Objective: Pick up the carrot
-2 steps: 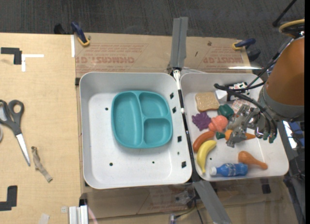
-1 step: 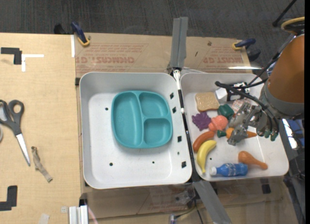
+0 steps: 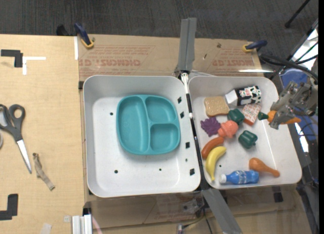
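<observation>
The carrot (image 3: 277,120) is a small orange toy with a green top that points left. It hangs over the right rim of the right bin (image 3: 288,144). My gripper (image 3: 282,113) reaches in from the right and is shut on the carrot's orange body. The carrot is lifted clear of the other toys, and the fingers hide part of its length.
The right bin holds a bread slice (image 3: 216,106), a cow-patterned carton (image 3: 249,94), purple grapes (image 3: 209,125), a banana (image 3: 214,161), a blue bottle (image 3: 240,177), an orange drumstick (image 3: 263,167) and green pieces (image 3: 247,138). A teal divided plate (image 3: 149,124) lies in the left bin. Scissors (image 3: 15,131) lie far left.
</observation>
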